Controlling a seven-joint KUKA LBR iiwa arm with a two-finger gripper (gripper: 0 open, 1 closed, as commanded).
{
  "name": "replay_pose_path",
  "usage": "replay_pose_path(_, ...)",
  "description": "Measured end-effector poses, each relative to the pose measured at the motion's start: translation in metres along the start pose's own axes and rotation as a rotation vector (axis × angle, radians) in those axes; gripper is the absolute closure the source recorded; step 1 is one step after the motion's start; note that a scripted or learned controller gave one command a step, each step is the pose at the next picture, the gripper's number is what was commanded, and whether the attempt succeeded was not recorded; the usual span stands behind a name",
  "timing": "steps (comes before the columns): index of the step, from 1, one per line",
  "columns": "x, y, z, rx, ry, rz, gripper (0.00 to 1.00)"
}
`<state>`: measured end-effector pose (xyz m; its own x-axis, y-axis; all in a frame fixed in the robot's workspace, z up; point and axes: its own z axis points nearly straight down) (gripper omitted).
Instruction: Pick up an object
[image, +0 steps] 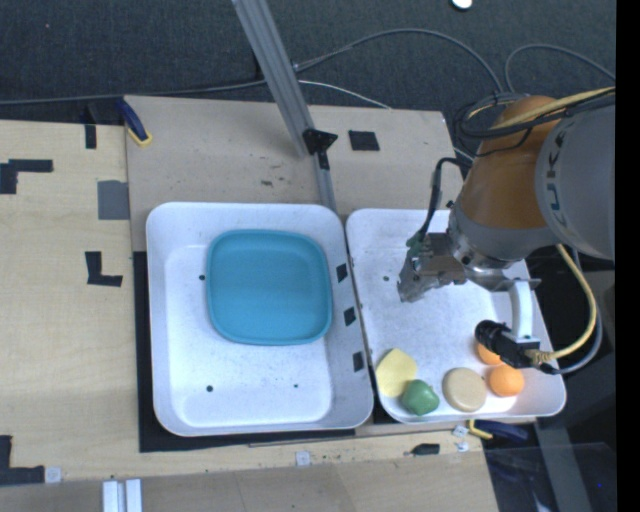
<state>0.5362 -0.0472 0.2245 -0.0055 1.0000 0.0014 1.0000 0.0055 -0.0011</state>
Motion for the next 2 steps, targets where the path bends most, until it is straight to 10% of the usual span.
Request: replay_pose_path(2,0.097,0.007,0.013,0.0,-0.001,0.001,1.0)
